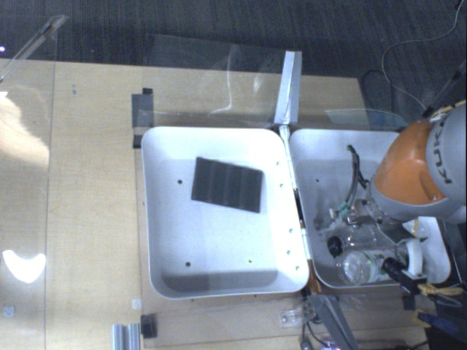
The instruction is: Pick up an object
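- Clearly the nearest candidate is the clear bottle-like thing [357,268] lying on its side near the front wall of the right bin [321,159], just below the gripper [355,221].
- Judging by its look, it is light, hollow and smooth. I expect it to be slippery, to roll under a nudge, and perhaps to give a little when squeezed.
- I would take it across the middle of the body, square to its length, not at the rounded end.
- A small black round piece [334,246] sits just beside it; whether that is its cap, I cannot tell.
- Whether the gripper is apart or together I cannot tell; cables and wrist parts clutter it, and I see nothing held.
- My fallback is the dark ribbed pad [227,184], flat and alone in the left bin [219,254]. It looks stiff and thin, so it offers only its edges.
- Both bins are smooth, white and shallow with sloped walls, so things will slide.
- Around them I see the pale wooden bench [87,195], clear panels [219,79] along the back, and dark carpet [219,13] beyond.
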`<control>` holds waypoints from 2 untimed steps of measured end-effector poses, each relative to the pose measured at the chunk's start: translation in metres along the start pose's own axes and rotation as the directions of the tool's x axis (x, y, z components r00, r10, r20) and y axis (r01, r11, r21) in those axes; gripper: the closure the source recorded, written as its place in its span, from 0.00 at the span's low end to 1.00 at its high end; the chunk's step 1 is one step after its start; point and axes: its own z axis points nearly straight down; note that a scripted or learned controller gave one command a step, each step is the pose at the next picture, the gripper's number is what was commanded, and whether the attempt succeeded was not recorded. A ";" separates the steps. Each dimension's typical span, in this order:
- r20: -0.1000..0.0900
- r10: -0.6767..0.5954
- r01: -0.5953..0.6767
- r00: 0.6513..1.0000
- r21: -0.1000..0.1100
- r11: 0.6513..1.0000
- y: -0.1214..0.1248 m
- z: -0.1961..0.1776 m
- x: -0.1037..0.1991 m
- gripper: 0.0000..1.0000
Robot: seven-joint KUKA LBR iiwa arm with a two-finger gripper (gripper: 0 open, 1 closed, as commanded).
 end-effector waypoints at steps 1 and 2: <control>0.000 0.020 -0.020 1.000 0.009 1.000 0.079 0.003 0.002 0.00; 0.003 0.012 -0.012 1.000 0.000 1.000 0.082 -0.010 0.002 1.00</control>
